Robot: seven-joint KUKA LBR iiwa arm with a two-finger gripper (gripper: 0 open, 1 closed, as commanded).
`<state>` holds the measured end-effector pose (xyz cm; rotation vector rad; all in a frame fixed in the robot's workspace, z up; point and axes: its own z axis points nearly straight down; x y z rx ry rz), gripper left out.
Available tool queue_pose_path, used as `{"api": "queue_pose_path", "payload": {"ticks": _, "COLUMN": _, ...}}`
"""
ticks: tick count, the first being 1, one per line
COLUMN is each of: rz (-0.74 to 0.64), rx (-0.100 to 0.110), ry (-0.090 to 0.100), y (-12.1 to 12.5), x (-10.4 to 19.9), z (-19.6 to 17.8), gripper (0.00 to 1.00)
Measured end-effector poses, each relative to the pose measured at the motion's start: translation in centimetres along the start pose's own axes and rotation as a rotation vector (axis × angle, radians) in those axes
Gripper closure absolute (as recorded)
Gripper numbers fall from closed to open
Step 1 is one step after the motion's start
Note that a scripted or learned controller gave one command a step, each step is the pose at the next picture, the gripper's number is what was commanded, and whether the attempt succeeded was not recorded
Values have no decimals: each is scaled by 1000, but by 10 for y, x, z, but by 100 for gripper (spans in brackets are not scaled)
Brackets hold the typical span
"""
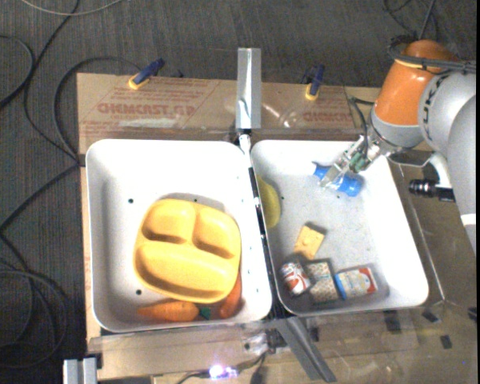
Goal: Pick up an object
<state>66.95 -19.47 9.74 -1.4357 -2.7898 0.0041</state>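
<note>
My gripper (338, 174) is low in the back of the right bin (400, 238), right over a small blue object (350, 186). It touches or overlaps that object; its tip hides part of it. Further forward in the same bin lie a tan block (309, 240), a red and white can (294, 278), a checkered packet (322, 282) and a small red and white carton (357, 282). A yellow rounded piece (269, 203) leans on the bin's left wall.
In the left bin (112, 214) lies a big yellow divided tray (190, 250) with an orange carrot (170, 312) and another orange piece (234, 298) at its front edge. A metal post (248, 94) stands behind the divide between the bins.
</note>
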Motion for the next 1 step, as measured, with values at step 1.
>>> {"api": "queue_pose_path", "payload": {"ticks": 1, "rz": 51, "rx": -6, "ry": -2, "y": 20, "x": 29, "z": -86, "gripper": 100}}
